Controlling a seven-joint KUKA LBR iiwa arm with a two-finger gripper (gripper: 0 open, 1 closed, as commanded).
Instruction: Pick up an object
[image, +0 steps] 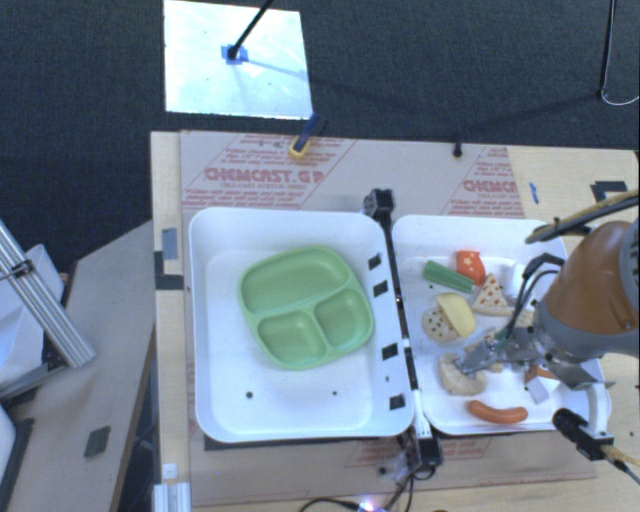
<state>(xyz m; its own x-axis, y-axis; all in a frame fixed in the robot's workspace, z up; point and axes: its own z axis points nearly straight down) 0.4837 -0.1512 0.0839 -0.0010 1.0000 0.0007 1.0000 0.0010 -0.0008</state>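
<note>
Two white bins side by side. Left bin (215, 330) holding a green three-compartment tray (305, 305), long axis running roughly left-right, slightly tilted. Right bin (420, 240), just right of the tray's bin, holding toy food: green stick (447, 276), tomato (470, 265), cheese wedge (459, 315), cracker (490, 297), cookie (436, 325), bread piece (459, 378), sausage (497, 412) lying left-right along the near wall. Gripper (480, 358) low over the bread piece, beside the cheese; finger state: can't tell.
</note>
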